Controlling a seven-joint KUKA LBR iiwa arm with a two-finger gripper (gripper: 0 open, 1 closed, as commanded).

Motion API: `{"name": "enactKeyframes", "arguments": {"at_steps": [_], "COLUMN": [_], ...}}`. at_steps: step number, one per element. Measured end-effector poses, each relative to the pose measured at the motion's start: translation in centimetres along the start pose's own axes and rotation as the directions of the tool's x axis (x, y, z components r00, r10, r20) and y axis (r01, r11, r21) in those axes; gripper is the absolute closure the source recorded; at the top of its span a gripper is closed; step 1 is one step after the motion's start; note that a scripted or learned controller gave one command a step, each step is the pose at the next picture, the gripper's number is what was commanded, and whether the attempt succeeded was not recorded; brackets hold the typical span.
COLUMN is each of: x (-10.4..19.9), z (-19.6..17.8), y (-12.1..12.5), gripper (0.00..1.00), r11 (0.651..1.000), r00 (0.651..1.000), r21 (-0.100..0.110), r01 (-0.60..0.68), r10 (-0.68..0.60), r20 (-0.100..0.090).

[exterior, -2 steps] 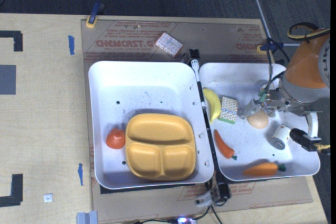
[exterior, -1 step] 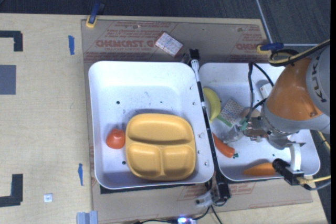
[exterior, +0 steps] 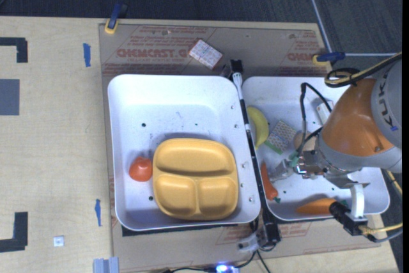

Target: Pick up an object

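Glossy yellow plastic tray point(exterior: 195, 177) (smooth) in matt white bin point(exterior: 172, 96).

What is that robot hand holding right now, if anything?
It cannot be told: the gripper sits low in the right bin, among small items, with its tip too cluttered to read.

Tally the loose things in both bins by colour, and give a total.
Yellow: 2, a compartment tray in the left bin and a banana in the right bin.
Orange: 3, a small round piece left, a carrot and a reddish-orange piece right.
Grey speckled: 1, a flat piece right.
Total: 6
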State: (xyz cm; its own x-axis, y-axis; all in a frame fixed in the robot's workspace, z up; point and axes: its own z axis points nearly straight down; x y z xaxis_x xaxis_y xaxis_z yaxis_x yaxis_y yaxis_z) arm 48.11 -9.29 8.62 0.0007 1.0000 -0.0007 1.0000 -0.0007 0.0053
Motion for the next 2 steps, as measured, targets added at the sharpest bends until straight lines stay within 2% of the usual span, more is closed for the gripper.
{"name": "enactKeyframes", "arguments": {"at_steps": [1, 2], "x": [0.07, 0.07], "z": [-1.01, -1.0], "y": [0.14, 0.13], "gripper": [1.0, 0.0], "r11": [1.0, 1.0], "r00": [1.0, 1.0], "r21": [-0.003, -0.003], "r01": [0.001, 0.0], "r10": [-0.001, 0.0], "r20": [0.0, -0.001]}}
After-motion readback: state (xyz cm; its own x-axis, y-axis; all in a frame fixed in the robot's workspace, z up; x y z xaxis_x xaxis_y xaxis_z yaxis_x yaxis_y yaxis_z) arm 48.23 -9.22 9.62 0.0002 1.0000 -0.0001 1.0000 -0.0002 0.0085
